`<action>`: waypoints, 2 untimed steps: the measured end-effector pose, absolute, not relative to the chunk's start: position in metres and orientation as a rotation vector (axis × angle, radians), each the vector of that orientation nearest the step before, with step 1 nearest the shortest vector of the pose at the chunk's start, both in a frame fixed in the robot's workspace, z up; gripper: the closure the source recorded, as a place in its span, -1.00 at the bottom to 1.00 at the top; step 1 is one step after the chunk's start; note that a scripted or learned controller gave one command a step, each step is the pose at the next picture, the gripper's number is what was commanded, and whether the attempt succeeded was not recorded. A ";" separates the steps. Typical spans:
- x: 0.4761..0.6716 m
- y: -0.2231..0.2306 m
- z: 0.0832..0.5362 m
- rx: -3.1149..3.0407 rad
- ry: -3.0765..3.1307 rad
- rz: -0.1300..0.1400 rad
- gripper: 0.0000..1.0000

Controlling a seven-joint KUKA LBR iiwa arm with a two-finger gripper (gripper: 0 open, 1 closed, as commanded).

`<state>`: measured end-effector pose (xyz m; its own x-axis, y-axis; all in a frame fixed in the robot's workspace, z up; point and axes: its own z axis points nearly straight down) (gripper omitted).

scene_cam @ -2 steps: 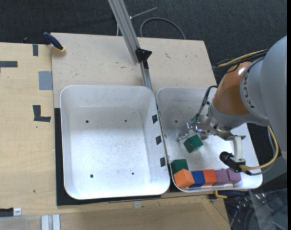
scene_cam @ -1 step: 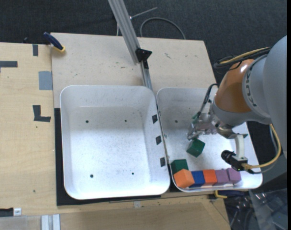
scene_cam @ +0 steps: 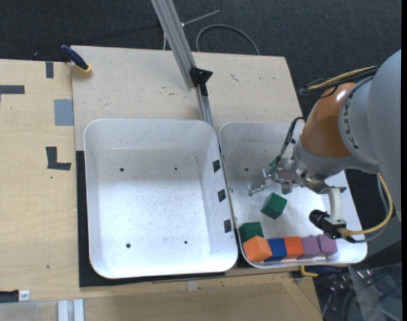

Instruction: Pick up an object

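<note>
Gripper (scene_cam: 270, 181) low in right bin (scene_cam: 254, 139), jaws look spread, nothing between them; exact gap hard to judge. Dark green cube (scene_cam: 274, 205) just below fingertips, tilted, apart from them. Step: approach before grasp. Next move likely needs descent over cube, then closing. Row of 5 blocks (scene_cam: 290, 247) along bin's near wall; left bin (scene_cam: 153, 196) beside.

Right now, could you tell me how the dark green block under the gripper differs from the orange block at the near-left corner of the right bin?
The dark green block lies alone in mid-bin, turned askew to the walls; the orange block sits squarely in a row against the near wall of the right bin. The dark green block is just below the gripper; the orange block is further off. Both look cube-shaped and similar in size.
</note>
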<state>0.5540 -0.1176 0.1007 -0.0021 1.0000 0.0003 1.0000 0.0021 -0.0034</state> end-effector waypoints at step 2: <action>0.576 0.015 0.196 -2.214 -2.232 -0.009 -1.00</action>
<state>0.5759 0.0148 0.1958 -0.0084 1.0000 0.0027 0.9999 0.0084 0.0056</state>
